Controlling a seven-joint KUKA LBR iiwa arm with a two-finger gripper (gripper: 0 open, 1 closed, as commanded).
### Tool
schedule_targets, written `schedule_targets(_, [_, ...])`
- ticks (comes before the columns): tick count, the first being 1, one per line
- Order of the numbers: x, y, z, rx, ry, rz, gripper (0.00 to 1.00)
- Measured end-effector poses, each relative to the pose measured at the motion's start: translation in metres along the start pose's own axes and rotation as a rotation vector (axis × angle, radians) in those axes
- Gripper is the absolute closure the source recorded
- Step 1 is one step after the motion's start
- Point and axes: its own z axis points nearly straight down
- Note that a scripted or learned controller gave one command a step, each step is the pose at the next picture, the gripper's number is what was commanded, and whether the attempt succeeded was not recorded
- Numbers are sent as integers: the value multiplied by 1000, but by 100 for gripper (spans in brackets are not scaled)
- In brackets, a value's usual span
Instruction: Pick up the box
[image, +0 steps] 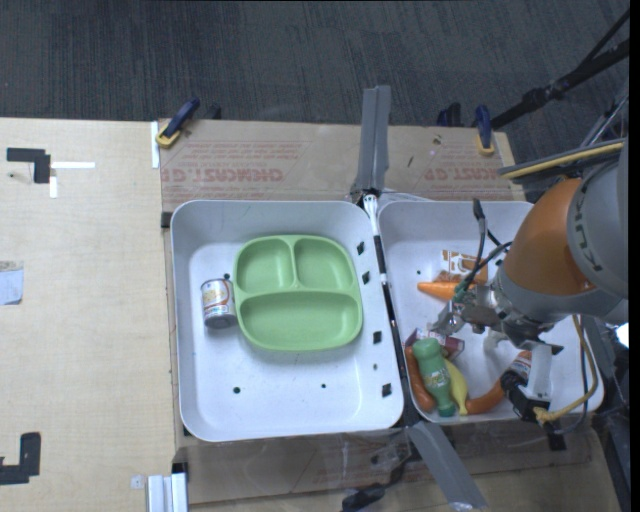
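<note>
Box (458, 263), flat printed card, lies beside a smooth carrot (437, 290); jaws' state cannot be told

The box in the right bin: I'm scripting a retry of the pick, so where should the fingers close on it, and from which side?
Judging loosely, the box shows just a white-and-orange corner by the right bin's far wall, beyond the carrot, the arm covering the rest. Its free left end looks best, approached from above. The gripper sits nearer, over the green bottle.
</note>
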Motion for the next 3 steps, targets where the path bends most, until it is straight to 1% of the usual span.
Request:
schedule_targets(1, [-1, 0, -9, 2, 0, 2, 100])
schedule_targets(2, [-1, 0, -9, 1, -1, 3, 0])
schedule_targets(3, [3, 28, 0, 0, -1, 71, 0])
